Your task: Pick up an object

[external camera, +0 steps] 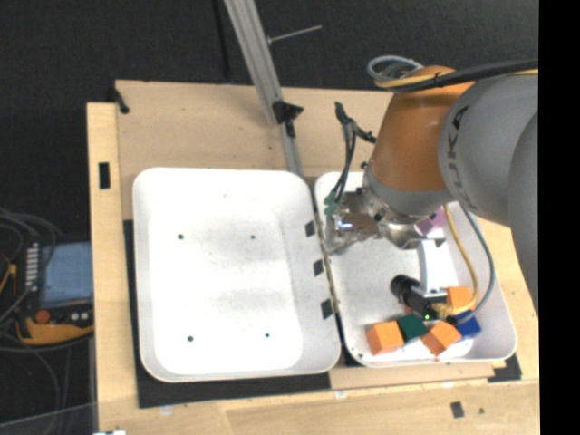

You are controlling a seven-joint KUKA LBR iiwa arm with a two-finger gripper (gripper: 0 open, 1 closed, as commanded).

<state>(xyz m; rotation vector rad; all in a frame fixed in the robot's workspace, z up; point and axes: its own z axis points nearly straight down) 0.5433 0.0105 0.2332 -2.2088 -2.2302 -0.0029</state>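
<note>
The right bin (489, 356) holds orange blocks (385, 336) and green and blue pieces at lower right. The arm (426, 143) covers its upper part, and the tool's (343, 227) state cannot be told.

A tan wooden bench (208, 125) sits on a dark floor. A slanted metal pole (258, 57) runs from the top centre of the frame down toward the middle. At the left edge, a blue device (68, 272) lies among black cables (18, 234), with an orange-yellow tool (50, 326) just below it
</note>
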